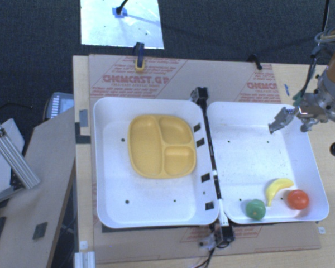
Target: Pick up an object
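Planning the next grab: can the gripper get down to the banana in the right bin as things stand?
Probably yes. The gripper hangs over the right bin's far side; the banana lies uncovered near the front, though an orange ball sits close beside it.

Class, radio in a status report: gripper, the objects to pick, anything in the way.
Gripper open, holding nothing, above right bin far side. Banana, orange ball, green ball at near edge. Path clear.
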Controlling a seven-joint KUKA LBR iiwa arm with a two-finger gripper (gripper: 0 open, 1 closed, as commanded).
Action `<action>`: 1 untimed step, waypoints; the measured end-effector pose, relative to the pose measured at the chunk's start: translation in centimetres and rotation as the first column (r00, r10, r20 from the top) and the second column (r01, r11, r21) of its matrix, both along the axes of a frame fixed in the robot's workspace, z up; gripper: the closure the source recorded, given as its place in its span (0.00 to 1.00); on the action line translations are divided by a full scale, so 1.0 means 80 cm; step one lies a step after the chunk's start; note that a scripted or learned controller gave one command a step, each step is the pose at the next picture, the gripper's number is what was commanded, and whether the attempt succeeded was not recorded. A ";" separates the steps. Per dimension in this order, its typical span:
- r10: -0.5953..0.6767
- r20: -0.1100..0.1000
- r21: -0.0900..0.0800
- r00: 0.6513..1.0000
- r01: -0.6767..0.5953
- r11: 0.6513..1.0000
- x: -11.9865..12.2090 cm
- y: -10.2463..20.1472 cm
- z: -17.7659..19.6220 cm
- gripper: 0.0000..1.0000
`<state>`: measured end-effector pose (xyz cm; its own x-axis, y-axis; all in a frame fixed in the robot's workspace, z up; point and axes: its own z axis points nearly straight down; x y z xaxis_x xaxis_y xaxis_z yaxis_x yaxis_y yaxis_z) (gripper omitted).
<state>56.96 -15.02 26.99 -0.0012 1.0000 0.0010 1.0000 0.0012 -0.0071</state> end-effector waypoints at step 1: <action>0.002 0.009 -0.001 1.000 -0.002 1.000 0.002 0.000 0.006 0.00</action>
